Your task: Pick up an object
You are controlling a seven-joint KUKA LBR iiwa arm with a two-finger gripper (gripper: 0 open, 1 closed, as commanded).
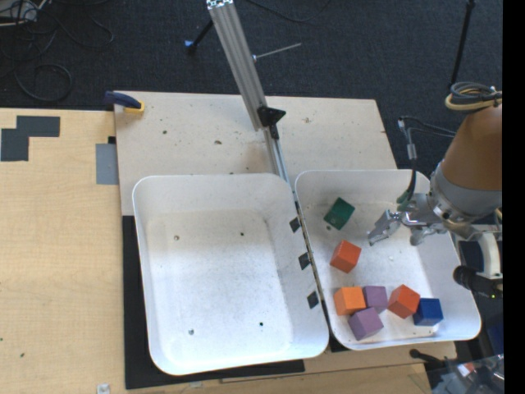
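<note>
Gripper [382, 230] open, holding nothing, just right of orange cube [345, 255]: likely light, rigid, best pinched across opposite flat faces.

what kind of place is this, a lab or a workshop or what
Most likely a robotics lab: a robot arm reaches over two white bins holding coloured blocks, a slanted aluminium rail stands behind the bench, and cables lie on the dark carpet.

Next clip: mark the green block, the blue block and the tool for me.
green block [339, 213], camera view, on its top face.
blue block [428, 310], camera view, on its top face, near the right bin's front corner.
tool [382, 231], camera view, at its tip above the right bin.
</note>
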